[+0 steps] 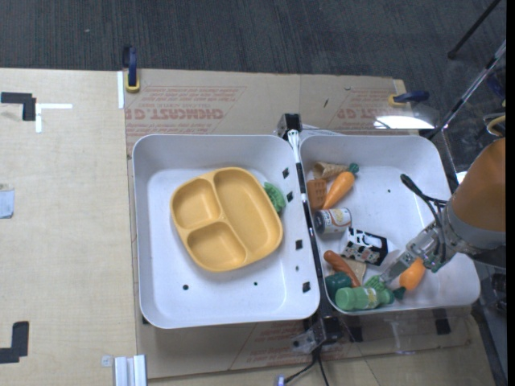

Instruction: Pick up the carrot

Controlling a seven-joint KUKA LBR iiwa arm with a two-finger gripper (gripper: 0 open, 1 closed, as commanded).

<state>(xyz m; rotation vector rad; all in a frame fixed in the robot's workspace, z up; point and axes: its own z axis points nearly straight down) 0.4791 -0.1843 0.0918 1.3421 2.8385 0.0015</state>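
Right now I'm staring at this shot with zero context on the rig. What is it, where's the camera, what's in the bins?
One camera sits above the bench, looking down at a slant. The grey arm with an orange band enters from the view's right; its gripper is low in the right bin, beside a small orange piece. Whether it grips anything is unclear. That bin also holds the carrot, a small can, a black-and-white toy and a green bottle. The left bin holds a yellow divided plate.
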